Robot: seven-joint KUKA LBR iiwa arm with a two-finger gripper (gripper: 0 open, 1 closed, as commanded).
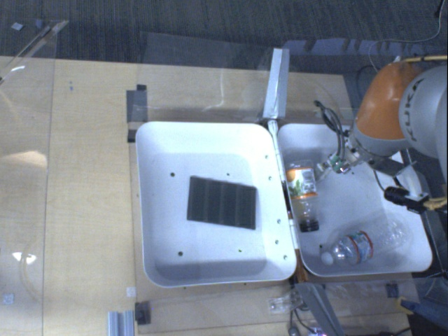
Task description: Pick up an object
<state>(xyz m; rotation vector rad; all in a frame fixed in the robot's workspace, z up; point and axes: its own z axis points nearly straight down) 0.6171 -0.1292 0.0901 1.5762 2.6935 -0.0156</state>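
Toward the right of the frame, my arm [402,110] reaches over the right bin [413,254], grey with its orange band bulging large at the upper right. My tool [339,162] sits low over the upper left part of that bin, just right of a small bottle — I cannot tell from this slant how it is set.

That bottle with the orange label [302,194] lies along the bin's left wall, dark cap pointing toward the bottom of the frame. It is close beside my tool, but whether they touch I cannot make out. Nothing shows clearly as caught in my tool.

Lower in the same bin lies a clear plastic bottle [350,247], on its side, white cap toward the left, a red-and-blue label around its middle. It is apart from the first bottle and well below my tool.

Across the divider, the left bin [157,152] takes up the middle of the frame and carries a flat, dark ribbed pad [222,202] near its centre. Both bins rest on the pale wooden surface [70,187].
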